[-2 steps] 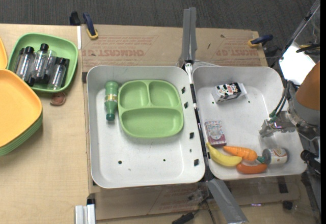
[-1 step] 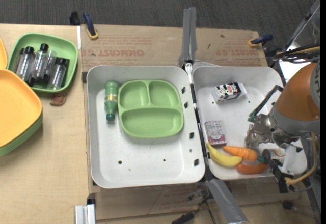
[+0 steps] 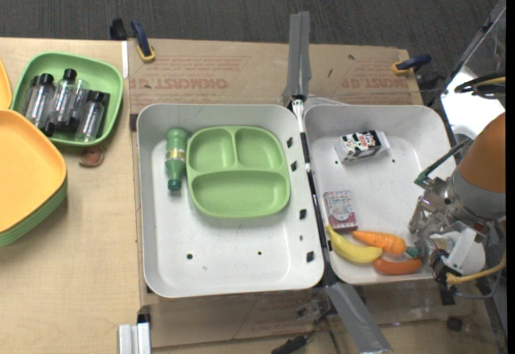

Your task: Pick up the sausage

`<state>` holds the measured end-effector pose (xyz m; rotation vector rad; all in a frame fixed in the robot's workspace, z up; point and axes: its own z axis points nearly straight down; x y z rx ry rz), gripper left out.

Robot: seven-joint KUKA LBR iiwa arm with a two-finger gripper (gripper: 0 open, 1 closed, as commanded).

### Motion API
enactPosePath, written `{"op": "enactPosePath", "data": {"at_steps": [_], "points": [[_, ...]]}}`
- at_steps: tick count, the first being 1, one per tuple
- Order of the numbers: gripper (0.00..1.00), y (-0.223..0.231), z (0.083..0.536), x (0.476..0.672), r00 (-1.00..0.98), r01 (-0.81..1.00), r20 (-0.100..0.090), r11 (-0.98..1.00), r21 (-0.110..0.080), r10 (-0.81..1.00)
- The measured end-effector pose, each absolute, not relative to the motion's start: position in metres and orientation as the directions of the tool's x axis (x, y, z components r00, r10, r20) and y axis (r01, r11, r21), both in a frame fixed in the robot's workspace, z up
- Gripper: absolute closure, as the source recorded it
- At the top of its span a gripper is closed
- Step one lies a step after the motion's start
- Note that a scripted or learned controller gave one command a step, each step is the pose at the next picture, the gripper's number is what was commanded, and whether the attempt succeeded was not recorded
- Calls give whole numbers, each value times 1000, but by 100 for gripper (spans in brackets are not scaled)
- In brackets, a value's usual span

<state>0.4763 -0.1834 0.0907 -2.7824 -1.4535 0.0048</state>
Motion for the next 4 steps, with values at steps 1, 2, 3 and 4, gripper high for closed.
{"op": "enactPosePath", "data": {"at_steps": [1,2,3,4], "points": [[100,-213,92,477,723,691,-2,-723,-3,691],[100,-158,98,476,844,536,-4,-844,-5,536],[100,-195,102,477,956,293,-2,-956,-2,293],[100,-134,123,476,978,207,-5,-978,-2,207]]}}
